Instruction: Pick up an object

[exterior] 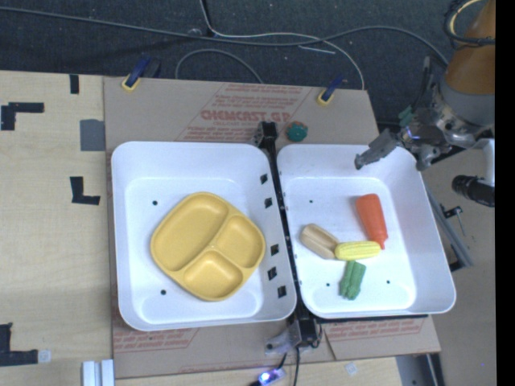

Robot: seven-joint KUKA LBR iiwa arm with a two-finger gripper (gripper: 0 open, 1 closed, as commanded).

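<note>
Carrot-shaped orange toy (371,218) is lying in the right bin (426,215), toward its far right part, tilted slightly, with nothing gripping it. Just beside its lower end a yellow corn toy (357,250) is resting, touching a tan bread-like piece (319,240) on its left. A green vegetable toy (352,280) is sitting just below the corn. The gripper (372,154) is hanging over the far right corner of that same bin, well apart from the carrot and holding nothing; whether its fingers are spread or closed cannot be told. The left bin (129,215) is carrying a yellow divided plate (208,245) at its middle.
</note>
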